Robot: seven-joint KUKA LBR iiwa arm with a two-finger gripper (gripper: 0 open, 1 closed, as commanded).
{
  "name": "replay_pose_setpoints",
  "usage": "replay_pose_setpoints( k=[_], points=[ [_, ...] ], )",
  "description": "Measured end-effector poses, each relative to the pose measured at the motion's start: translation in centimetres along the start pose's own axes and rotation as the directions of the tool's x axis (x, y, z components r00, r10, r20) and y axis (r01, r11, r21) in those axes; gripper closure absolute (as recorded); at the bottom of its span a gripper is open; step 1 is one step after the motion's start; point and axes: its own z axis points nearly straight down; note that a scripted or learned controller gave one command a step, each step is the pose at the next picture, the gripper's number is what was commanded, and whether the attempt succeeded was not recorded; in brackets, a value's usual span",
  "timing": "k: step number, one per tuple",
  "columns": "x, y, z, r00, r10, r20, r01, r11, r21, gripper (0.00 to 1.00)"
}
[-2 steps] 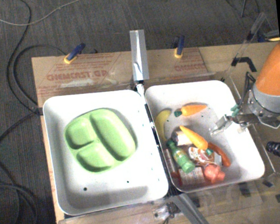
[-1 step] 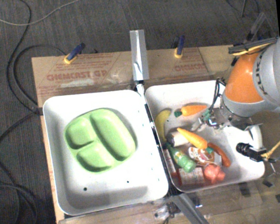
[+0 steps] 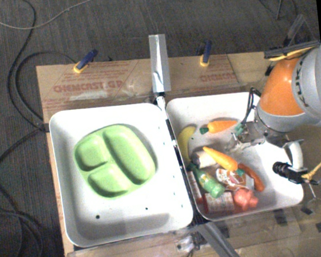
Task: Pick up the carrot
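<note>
Carrot (image 3: 220, 126): lies in the right bin (image 3: 283, 197), near its far wall, beside a banana (image 3: 186, 139).
End effector (image 3: 243, 136): low, just right of the carrot; grip state cannot be told.
Left bin (image 3: 73, 221): holds a green tray (image 3: 114, 159).

A lime-green divided plate (image 3: 115, 159) is lying in the white left bin (image 3: 79, 221); an orange, green-topped carrot (image 3: 220, 126) is sitting beside a yellow banana (image 3: 185, 140) in the right bin.
</note>
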Motion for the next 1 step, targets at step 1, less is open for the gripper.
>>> replay_pose_setpoints(
  k=[1],
  points=[
    [6.89, 2.0, -7.09, 0.969, 0.245, -0.003, -0.245, 0.969, 0.016, 1.0]
  ],
)
